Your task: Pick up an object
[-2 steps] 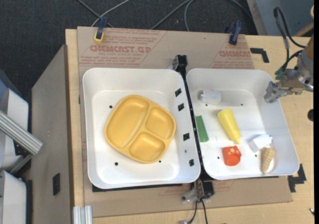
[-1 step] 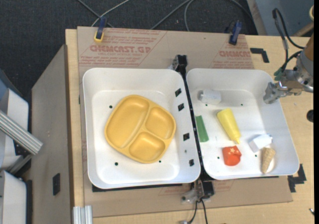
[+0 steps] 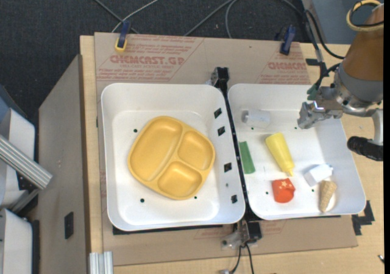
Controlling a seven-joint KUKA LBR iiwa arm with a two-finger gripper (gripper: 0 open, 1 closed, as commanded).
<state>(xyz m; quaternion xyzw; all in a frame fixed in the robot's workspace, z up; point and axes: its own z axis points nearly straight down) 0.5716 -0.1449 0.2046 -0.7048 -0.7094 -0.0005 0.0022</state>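
Observation:
My gripper (image 3: 308,114) hangs over the back right part of the right bin (image 3: 341,145), with nothing visible between its fingers. In that bin lie a yellow bottle-shaped toy (image 3: 280,151), a green stick (image 3: 246,156) along the left wall, a red tomato-like piece (image 3: 283,190), a tan cone-shaped piece (image 3: 327,195), a small white block (image 3: 318,174) and a pale grey-white item (image 3: 256,119) near the back. The yellow toy is below and left of the gripper.
The left bin (image 3: 116,145) holds a yellow divided plate (image 3: 172,157). A black divider with clips (image 3: 228,145) runs between the bins. Cables and blue clamps (image 3: 123,41) lie behind the bench on dark carpet.

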